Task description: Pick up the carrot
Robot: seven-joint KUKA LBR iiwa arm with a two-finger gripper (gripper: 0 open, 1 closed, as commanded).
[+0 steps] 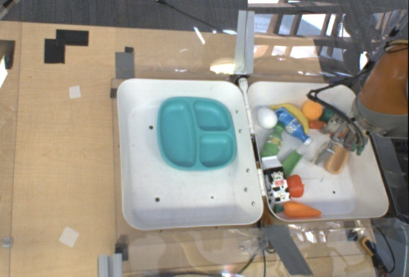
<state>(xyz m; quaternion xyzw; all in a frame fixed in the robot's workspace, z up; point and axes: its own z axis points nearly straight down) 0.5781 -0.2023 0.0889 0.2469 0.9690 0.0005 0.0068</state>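
Observation:
The carrot (pixel 300 210) is orange and tapered. It lies flat along the front edge of the right bin (pixel 364 205), pointing right. My gripper (pixel 343 137) hangs over the right middle of that bin, well behind and to the right of the carrot, close above a tan cylinder (pixel 335 160). The grey arm with its orange band (pixel 385 87) reaches in from the right edge. Nothing touches the carrot.
The right bin also holds a white egg (pixel 266 118), a banana (pixel 291 109), a blue bottle (pixel 294 123), an orange (pixel 312 109), green items (pixel 291 159), a red piece (pixel 295 186) and a black-and-white box (pixel 276 183). A teal divided plate (pixel 195 132) sits in the left bin (pixel 140 205).

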